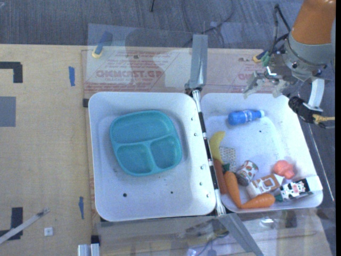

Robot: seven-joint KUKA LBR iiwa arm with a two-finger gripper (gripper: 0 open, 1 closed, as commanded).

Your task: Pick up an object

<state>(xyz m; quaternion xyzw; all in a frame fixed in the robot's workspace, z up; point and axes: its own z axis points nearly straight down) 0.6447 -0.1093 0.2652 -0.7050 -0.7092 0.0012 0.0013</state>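
- Wooden bench (42, 143) carries two shallow white bins side by side.
- Left bin (106, 199) holds a teal divided plate (145, 142) near its middle.
- Right bin (298, 137) holds a blue bottle (245, 116) toward its far edge.
- Along its near edge lie two carrots (232, 188), a small printed can (246, 172), an orange-pink toy (284, 169) and a black-and-white cow figure (296, 188).
- Yellow piece (216, 143) rests against the right bin's left wall.
- Gripper (265, 83) hovers over the right bin's far edge, beyond the bottle; whether its jaws are parted or closed, I cannot tell.

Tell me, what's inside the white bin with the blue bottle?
The right white bin holds a blue bottle, orange toy carrots, a yellow piece and small toys piled together. Whatever lies beneath that pile is covered.
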